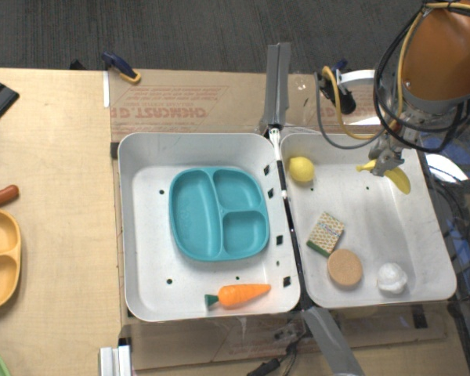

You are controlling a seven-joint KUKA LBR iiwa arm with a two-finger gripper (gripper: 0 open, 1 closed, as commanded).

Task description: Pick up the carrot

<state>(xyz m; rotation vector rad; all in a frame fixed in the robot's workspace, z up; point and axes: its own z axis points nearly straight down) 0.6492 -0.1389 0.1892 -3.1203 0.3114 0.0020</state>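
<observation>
The gripper (388,161), closed on a banana (395,178), was seen well right of the teal tray (218,212), while the carrot (243,294), judged light, rigid and best pinched mid-body, lay just below that tray.

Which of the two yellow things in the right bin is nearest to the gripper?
The banana, right beside the gripper at the bin's far right. The round lemon lies apart, by the bin's left wall.

carrot (243,294): orange (green stub at one end)
divided plate (218,213): teal
lemon (301,169): yellow
banana (396,178): yellow
bins (145,233): white
small box (325,234): green, speckled cream top
</observation>
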